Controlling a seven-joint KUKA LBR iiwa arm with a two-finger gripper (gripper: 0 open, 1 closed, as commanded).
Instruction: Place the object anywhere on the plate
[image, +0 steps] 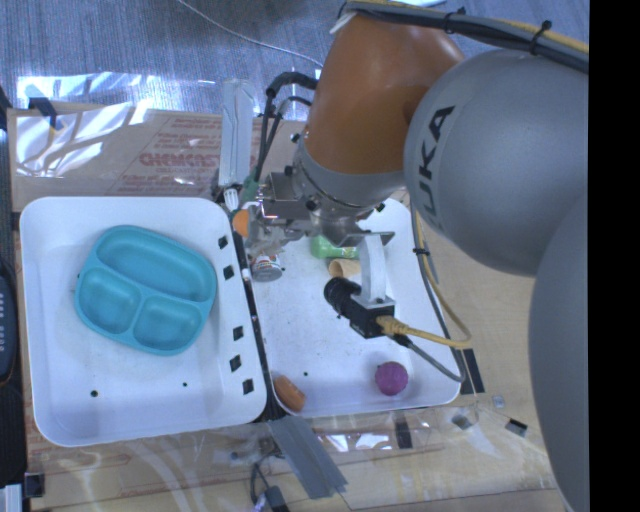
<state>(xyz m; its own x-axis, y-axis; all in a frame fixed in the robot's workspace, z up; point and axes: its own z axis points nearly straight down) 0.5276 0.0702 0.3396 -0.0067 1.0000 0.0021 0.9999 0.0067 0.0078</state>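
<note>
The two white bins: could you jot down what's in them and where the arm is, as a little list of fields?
left bin: holds a blue divided plate, nothing on the plate
right bin: purple ball near the front right, orange-brown piece at the front left corner, green item and tan item partly hidden under the arm
arm: reaches in from the right, over the right bin
end effector: above the right bin's left edge, near the divider
fingers: too cluttered to tell
</note>
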